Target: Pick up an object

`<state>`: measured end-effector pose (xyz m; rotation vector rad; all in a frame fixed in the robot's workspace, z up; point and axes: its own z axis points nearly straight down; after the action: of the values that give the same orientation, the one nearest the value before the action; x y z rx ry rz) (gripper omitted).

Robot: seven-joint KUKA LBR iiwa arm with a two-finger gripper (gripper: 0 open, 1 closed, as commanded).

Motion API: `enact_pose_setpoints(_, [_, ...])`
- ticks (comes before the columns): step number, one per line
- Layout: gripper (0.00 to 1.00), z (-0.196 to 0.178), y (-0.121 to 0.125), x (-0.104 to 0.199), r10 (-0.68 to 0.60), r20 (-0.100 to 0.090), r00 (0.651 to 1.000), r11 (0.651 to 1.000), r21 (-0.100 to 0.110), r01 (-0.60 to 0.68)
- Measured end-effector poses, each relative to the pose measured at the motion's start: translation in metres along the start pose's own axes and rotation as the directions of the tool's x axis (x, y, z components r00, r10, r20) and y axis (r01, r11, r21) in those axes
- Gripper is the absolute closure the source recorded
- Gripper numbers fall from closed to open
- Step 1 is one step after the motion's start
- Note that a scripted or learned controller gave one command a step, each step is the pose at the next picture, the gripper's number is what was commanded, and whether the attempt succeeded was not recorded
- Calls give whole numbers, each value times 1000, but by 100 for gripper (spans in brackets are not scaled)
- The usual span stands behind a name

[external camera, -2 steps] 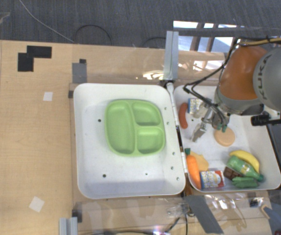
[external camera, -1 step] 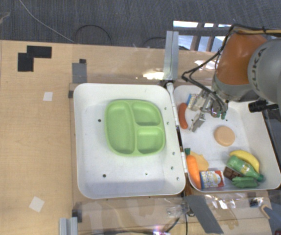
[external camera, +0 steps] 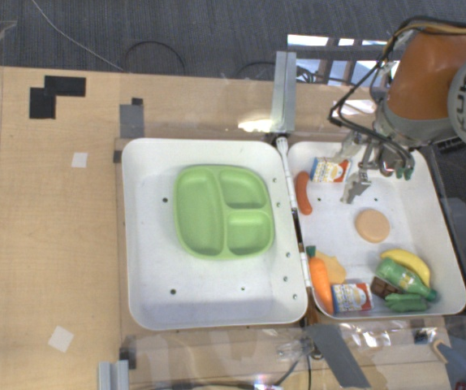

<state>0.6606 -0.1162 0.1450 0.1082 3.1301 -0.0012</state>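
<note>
- The arm reaches in from the right, its orange band above the right bin's far side.
- The jaws hang over the far part of the right bin, pointing down; the two fingers stand apart, released, with nothing between them.
- A small carton with a blue and orange label lies just left of the jaws, near the bin's far wall; whether a finger touches it I cannot tell.
- A red sausage lies along the bin's left wall, just beside the carton.
- A round tan disc lies flat in the middle of the bin, near the jaws on the camera side and apart from them.
- A banana lies at the near right, touching a dark bottle and a green pod-shaped thing beneath it.
- A carrot lies along the near left wall, with a yellow-tan piece just beside it and a small can with a blue label next to both.
- The left bin holds a green divided plate of three compartments, lying flat near its centre.
- Both bins sit side by side on the wooden tabletop, their inner walls touching.
</note>
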Motion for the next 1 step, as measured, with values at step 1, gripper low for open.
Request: enact_pose_setpoints(1, [0,51,25,15,138,-13,990,990,1,-138])
